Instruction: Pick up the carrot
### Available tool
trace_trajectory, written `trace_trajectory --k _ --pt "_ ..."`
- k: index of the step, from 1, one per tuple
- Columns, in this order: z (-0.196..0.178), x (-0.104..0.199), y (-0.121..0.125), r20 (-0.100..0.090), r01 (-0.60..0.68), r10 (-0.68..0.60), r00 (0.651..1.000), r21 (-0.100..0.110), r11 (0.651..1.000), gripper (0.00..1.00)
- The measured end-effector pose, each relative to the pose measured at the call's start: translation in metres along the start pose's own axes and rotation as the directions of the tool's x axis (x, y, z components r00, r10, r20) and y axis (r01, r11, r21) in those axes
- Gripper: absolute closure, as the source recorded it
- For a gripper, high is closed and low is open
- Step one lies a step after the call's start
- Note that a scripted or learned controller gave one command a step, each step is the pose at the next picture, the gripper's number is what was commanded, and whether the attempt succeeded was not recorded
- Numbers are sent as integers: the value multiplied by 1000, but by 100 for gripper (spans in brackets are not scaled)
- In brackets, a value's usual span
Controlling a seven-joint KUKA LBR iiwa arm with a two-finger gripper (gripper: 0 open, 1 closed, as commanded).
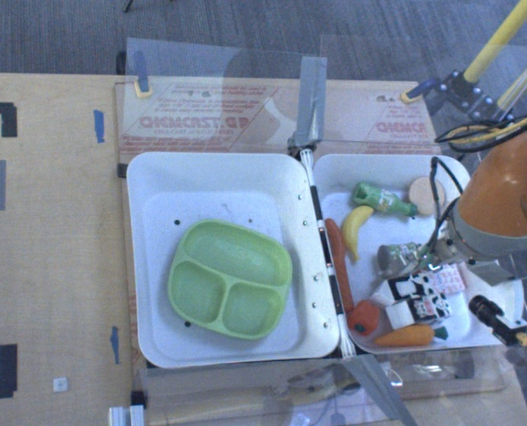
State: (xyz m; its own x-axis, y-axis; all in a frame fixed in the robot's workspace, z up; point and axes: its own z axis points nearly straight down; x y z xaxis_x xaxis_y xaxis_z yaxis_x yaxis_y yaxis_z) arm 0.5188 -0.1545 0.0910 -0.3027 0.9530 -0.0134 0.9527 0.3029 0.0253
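Near the right bin's (330, 171) front edge lies the tapered orange carrot (406, 335), not yet lifted; just above hovers the black-and-white two-finger gripper (416, 296), grip state impossible to tell

Carrot (406, 335) smooth plastic; green tray (230, 279) matt plastic.

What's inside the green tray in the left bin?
Nothing visible: the green tray shows three bare compartments. It hides the bin floor beneath it. The carrot lies in the right bin, below the end effector.
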Motion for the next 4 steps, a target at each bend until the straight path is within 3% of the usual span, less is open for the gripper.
trace_trajectory --k 1,2,3,4 --pt "-51 -39 -32 4 89 -89 996 -3 996 0" --pt "2 -49 -50 -18 65 -65 998 12 998 0" --pt "-8 -52 -51 -10 61 -61 998 11 998 100" --pt "-82 -59 -43 -12 38 -38 999 23 999 100"
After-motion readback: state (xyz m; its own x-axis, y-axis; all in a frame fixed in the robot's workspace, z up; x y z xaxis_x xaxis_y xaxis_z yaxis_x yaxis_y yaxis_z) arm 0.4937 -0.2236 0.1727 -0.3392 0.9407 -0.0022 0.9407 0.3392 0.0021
